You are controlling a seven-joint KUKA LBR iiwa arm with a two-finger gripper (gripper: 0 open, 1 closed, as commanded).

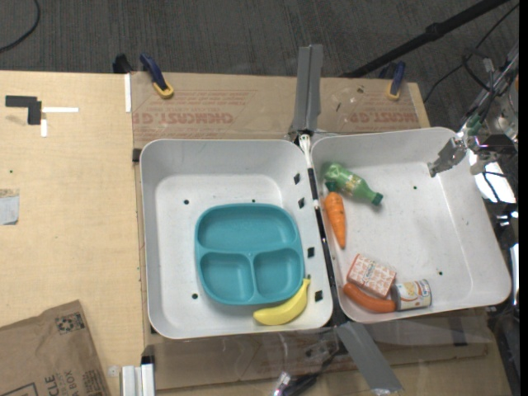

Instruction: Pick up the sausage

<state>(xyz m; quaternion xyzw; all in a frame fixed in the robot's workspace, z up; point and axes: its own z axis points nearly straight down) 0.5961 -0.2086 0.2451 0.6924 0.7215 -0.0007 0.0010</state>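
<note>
Lying at front edge of rt bin: sausage, orange-red, touching small carton behind it & tin can to its rt. Carrot & green bottle further back, near bin divider. Gripper hung over rt bin's back-rt corner, well apart from sausage; couldn't tell its state. Lt bin held teal divided plate w/ banana at its front rim

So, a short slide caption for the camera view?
Sausage lies in the right bin; pincer at its far edge.
</note>
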